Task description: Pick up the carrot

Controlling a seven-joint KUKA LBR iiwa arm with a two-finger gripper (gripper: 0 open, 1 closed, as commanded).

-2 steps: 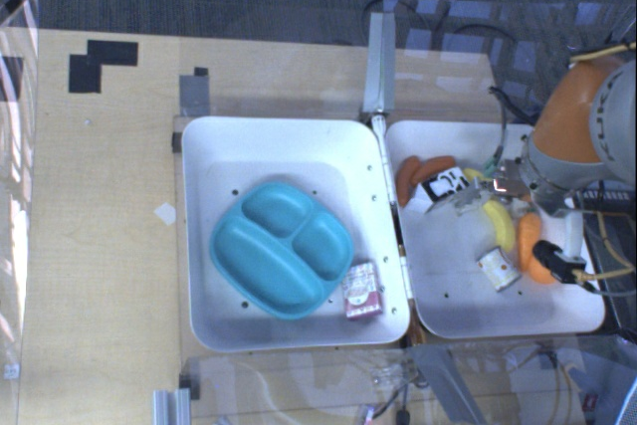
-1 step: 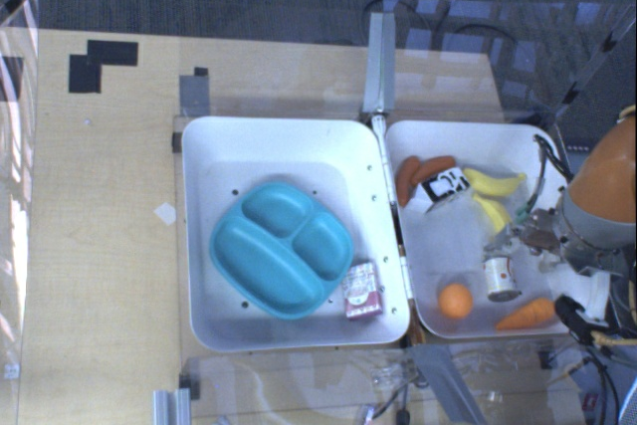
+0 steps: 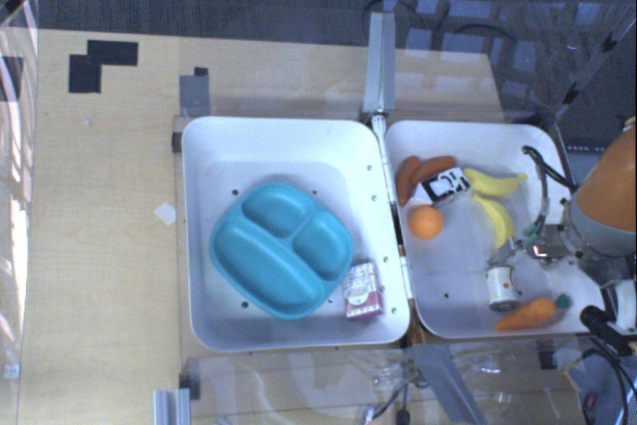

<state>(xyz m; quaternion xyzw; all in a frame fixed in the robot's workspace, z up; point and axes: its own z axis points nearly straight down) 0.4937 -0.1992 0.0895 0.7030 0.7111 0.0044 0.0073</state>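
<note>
In the camera view, two shallow white bins were seen side by side on the worktop [image 3: 109,244]. The left bin [image 3: 214,149] carried a blue divided plate [image 3: 283,248] near its centre, and a small red-and-white carton [image 3: 362,291] lay just beside the plate at its four o'clock edge.

The right bin [image 3: 453,309] held the rest. A sausage [image 3: 418,174] lay at about eleven o'clock, with a black-and-white tag [image 3: 444,184] touching it. An orange [image 3: 425,223] sat just below the sausage. Two bananas [image 3: 495,201] were placed at about one o'clock of the bin's centre. A small white can [image 3: 503,287] stood at about five o'clock, and the carrot [image 3: 530,314] lay just beside it, at the bin's five o'clock corner, its green top pointed to three o'clock, close to the near wall.

The arm [image 3: 609,199] was seen entering from three o'clock, its orange band over the bin's right rim. The pincer [image 3: 537,249] was taken to be the metal and cables just above the can, at about twelve o'clock of the carrot and apart from it; whether it was spread or pressed together could not be told, and nothing was seen held in it.

The approach step was judged to be in hand, with the grasp not yet made. The next move was judged to call for a shift toward six o'clock and a descent over the carrot's middle, closing across its width while the can and the bin wall were kept clear.
</note>
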